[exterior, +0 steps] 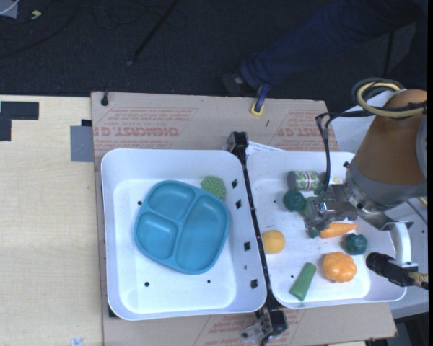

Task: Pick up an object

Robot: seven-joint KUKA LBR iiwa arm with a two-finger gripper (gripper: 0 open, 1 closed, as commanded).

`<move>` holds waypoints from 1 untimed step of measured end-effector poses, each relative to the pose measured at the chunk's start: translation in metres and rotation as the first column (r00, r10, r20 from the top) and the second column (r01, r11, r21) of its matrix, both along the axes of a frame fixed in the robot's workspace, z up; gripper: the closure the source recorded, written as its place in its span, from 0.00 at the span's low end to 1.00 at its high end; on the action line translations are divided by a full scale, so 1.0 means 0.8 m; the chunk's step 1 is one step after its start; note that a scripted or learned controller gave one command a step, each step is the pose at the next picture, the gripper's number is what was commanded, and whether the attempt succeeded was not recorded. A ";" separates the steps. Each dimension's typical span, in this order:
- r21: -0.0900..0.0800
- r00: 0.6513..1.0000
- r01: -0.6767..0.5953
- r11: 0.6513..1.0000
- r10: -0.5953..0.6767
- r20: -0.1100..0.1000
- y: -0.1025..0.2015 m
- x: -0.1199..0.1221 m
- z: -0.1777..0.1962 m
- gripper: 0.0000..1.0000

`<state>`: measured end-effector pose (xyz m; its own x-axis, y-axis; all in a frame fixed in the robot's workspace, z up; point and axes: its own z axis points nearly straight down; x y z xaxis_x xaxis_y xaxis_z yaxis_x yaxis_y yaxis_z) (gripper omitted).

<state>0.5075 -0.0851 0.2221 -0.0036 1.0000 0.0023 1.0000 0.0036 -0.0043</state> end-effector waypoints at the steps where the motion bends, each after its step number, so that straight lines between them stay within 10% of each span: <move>1: -0.001 1.000 -0.001 1.000 0.001 0.000 0.066 0.015 -0.009 1.00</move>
<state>0.5192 -0.0323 0.2147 -0.0044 1.0000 0.0014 1.0000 0.0044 -0.0041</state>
